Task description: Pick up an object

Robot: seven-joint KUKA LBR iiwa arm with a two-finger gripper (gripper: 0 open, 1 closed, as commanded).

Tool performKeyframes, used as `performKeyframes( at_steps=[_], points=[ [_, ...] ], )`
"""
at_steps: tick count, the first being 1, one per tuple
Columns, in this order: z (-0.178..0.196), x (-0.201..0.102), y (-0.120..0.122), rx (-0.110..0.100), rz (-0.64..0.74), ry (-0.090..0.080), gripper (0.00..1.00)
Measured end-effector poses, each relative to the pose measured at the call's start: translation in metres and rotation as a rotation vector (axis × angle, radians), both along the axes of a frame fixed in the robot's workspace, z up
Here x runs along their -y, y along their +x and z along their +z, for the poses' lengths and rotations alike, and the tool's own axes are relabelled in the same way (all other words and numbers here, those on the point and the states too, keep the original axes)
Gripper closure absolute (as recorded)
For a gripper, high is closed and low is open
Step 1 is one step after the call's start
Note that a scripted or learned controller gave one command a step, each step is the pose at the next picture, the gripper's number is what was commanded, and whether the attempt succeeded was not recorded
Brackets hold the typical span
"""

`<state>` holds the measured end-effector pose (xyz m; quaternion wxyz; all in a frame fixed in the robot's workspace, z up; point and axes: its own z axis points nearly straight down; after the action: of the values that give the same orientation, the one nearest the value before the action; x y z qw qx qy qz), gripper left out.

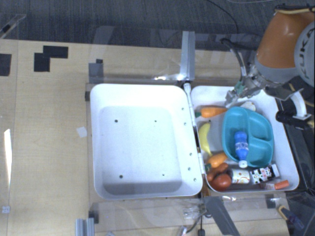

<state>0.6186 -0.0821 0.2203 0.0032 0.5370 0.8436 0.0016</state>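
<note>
Right white bin [290, 157], orange carrot [213, 112] lying lengthwise left-right beside teal dish [256, 123], pincer [237, 93] state unclear

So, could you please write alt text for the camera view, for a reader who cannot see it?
A grey arm's gripper hovers over the far edge of the right bin, which is crowded with a teal divided dish holding a small blue bottle, carrots, a banana and a tomato. The left bin sits beside it.
</note>
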Motion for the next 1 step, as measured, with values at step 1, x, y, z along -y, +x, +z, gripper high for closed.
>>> performKeyframes(
  at_steps=[1],
  points=[
    [-0.015,-0.0177,0.0481,0.0,0.047,0.0,1.0]
  ],
)
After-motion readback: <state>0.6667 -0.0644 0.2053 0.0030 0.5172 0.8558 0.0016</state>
